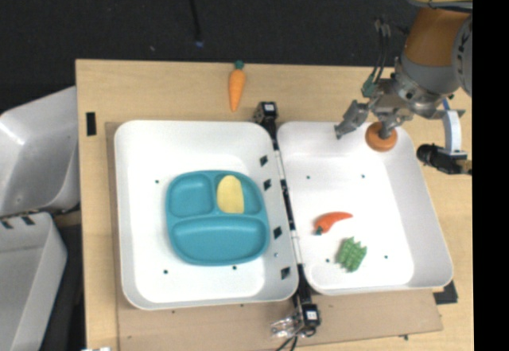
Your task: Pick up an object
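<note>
near edge of the bench: a small tangle of cable lies below the seam where the two white bins meet. right bin, near part: a green leafy toy vegetable lies just beside and nearer than a red chili pepper; the two are close but apart. the pepper's long axis runs nearly left-right with a slight tilt, its tapered tip pointing toward the view's upper right and its dark stem end at the lower left. left bin: a blue divided plate rests on the bin floor, with a yellow oval piece lying in its far right compartment, long axis running near-far. far right corner of the right bin: the gripper hangs over the far wall of the bin, one grey finger splayed out toward the view's left and the other end standing on or just over an orange round object; the fingers stand wide apart and nothing shows clasped between them. whether the gripper touches the orange object cannot be told. the arm rises steeply from the wrist, leaning toward the view's upper right, orange band above the grey wrist. beyond the bins: a toy carrot lies on the bare bench, long axis near-far, green top pointing away, tip toward the bins.
</note>
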{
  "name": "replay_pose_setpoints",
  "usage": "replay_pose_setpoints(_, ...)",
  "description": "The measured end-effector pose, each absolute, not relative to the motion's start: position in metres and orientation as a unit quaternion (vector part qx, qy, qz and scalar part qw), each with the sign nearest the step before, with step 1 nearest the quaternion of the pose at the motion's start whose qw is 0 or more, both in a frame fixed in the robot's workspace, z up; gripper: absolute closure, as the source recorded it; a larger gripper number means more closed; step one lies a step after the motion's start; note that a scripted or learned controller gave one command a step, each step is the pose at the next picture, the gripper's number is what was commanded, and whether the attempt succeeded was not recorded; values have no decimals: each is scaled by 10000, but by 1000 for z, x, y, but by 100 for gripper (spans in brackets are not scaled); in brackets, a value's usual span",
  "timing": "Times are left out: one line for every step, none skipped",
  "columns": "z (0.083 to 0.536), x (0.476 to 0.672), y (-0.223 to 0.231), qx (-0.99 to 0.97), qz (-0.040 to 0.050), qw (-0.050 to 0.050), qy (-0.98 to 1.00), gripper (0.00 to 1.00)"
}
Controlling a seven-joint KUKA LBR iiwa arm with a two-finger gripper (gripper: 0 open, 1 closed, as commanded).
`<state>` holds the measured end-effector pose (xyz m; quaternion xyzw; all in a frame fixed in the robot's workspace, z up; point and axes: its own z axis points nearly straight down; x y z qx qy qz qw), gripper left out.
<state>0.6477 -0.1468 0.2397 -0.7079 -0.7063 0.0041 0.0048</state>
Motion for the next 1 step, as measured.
replay_pose_setpoints(248, 650, -147, -7071, -4, -5, -7071, 0)
